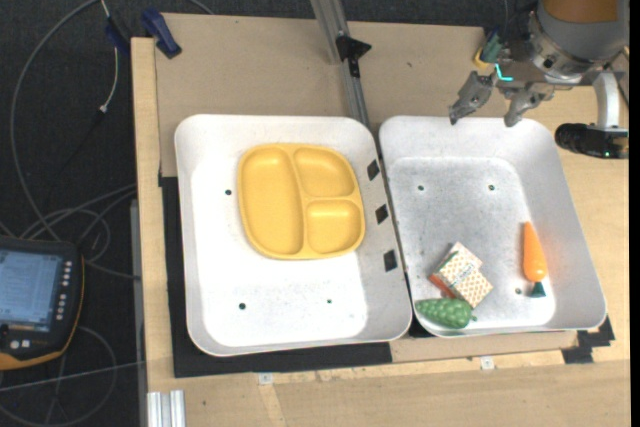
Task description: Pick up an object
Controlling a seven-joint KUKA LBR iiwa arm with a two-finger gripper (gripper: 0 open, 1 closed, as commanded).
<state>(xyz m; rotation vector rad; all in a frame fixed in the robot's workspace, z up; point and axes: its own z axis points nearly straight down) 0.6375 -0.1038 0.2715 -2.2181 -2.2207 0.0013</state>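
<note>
Gripper spread open, nothing between its two fingers, poised over the far rim of the right bin, beneath a grey arm with an orange band. Well below the gripper, toward the near edge of that bin: an orange carrot down and to the right, a small patterned box almost straight down, a green vegetable just beyond the box, touching it. Down and left of the gripper, a yellow divided tray in the left bin. Tan worktop beneath both bins
</note>
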